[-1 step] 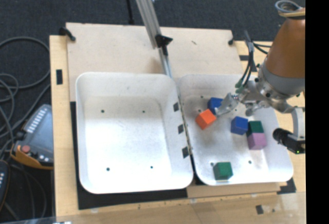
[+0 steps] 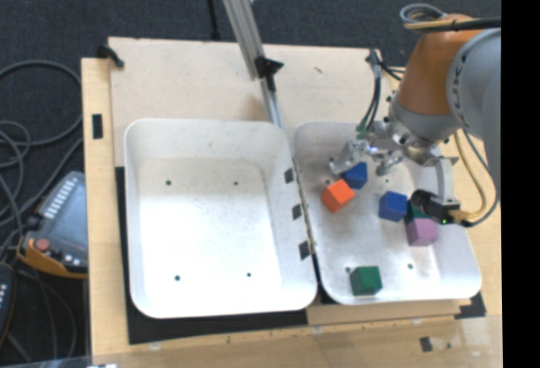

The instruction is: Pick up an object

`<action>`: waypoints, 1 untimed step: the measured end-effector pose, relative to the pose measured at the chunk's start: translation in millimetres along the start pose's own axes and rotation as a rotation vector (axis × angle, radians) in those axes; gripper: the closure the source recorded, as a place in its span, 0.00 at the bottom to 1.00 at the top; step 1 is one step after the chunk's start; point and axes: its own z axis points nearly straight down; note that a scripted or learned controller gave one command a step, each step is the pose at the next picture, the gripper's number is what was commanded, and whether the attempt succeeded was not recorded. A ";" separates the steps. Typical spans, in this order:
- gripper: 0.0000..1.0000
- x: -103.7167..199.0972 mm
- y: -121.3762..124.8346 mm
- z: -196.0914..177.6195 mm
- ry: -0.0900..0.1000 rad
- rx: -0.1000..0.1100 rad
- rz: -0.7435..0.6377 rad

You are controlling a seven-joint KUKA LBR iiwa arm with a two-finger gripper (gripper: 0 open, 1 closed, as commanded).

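The gripper [image 2: 364,158] hangs over the upper part of the right bin [image 2: 456,278], its two metal fingers spread apart, one reaching toward frame left and the other toward the right. A small blue block [image 2: 356,175] sits between and just below them, so the fingers seem to straddle it rather than clamp it; I cannot tell whether either touches it. That block looks like the target, since the fingers are lined up on either side of it. It is roughly a cube with no clear long axis, turned slightly so a corner points to the lower left. An orange block [image 2: 337,195] lies just beside it to the lower left. A second blue block [image 2: 393,206], a purple block [image 2: 421,231] and a green block [image 2: 366,279] lie apart, lower in the same bin
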 end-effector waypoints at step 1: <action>0.00 16.1 2.2 50.7 -0.002 -0.019 0.001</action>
